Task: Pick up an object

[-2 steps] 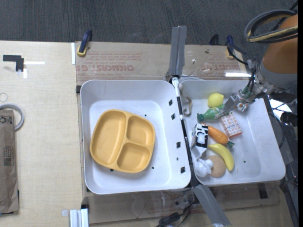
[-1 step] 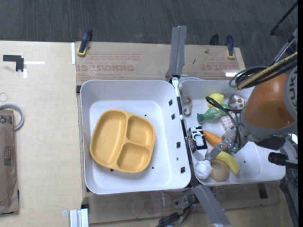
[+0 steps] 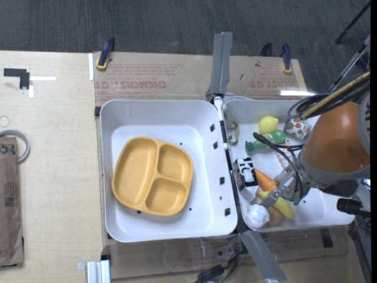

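The right bin holds several small objects. An orange carrot, a yellow piece and a white crumpled ball lie close together at its front left. My gripper is low among these three, just right of the carrot and above the yellow piece. The wrist hides how it stands. Farther back lie a yellow lemon, a green toy and a small patterned object. A black and white item rests against the bin's left wall.
The left bin carries a yellow divided plate. The arm's orange band and cables hang over the right bin's right half. A metal divider runs between the bins. A brown bag lies at the far left.
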You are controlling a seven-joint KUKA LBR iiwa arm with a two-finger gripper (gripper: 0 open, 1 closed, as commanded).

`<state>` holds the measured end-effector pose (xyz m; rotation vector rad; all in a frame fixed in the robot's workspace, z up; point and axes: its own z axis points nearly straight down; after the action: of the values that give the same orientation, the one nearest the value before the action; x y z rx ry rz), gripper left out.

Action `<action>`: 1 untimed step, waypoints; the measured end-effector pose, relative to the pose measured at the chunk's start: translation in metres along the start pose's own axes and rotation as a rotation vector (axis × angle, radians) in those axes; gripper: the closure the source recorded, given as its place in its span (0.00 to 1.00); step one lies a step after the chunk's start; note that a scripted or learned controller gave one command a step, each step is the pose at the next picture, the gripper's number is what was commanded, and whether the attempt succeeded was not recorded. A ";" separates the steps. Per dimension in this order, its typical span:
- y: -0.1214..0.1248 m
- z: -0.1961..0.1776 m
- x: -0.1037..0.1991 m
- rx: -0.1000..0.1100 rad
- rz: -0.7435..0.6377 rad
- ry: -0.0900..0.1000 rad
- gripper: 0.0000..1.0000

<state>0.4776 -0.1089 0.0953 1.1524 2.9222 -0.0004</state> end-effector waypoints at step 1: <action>0.000 -0.009 -0.002 -0.002 0.006 -0.003 1.00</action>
<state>0.4786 -0.1102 0.1046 1.1591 2.9156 0.0002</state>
